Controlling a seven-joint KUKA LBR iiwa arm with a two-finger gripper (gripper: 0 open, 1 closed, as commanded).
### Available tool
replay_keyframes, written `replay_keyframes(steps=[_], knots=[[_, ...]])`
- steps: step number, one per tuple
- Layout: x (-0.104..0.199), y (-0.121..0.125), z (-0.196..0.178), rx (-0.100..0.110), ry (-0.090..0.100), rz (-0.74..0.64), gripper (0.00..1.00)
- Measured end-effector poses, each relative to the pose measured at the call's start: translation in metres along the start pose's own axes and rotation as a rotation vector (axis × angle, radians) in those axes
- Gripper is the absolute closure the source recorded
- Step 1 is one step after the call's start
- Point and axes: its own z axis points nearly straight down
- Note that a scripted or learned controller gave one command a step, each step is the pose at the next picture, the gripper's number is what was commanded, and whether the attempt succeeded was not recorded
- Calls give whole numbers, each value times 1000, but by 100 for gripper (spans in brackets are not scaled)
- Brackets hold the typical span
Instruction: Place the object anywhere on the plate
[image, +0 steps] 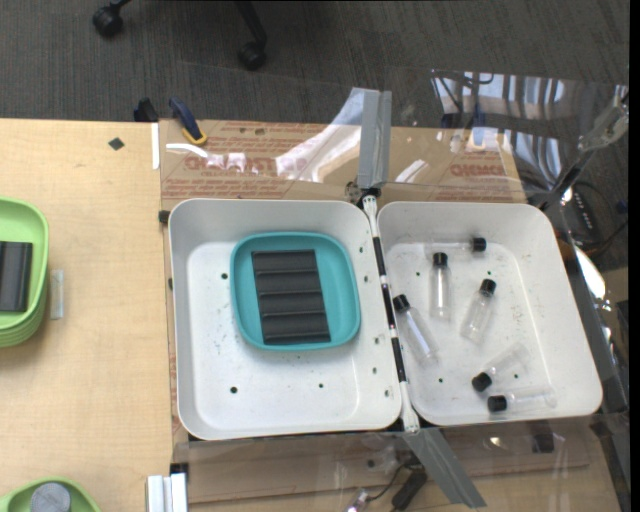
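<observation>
The pose of the arm and the state of the hand cannot be told from this view. Just beyond the outer rim of the right bin (470, 206), on the side from which the arm reaches in, there are bright glare and a few dark shapes behind a clear sheet (560, 120). They are too unclear to name as any link, wrist or finger.
</observation>
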Motion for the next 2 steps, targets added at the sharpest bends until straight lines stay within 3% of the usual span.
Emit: replay_keyframes(steps=[1, 2], knots=[[14, 36, -20, 0, 0, 69, 0], [14, 36, -38, 1, 0, 223, 0]])
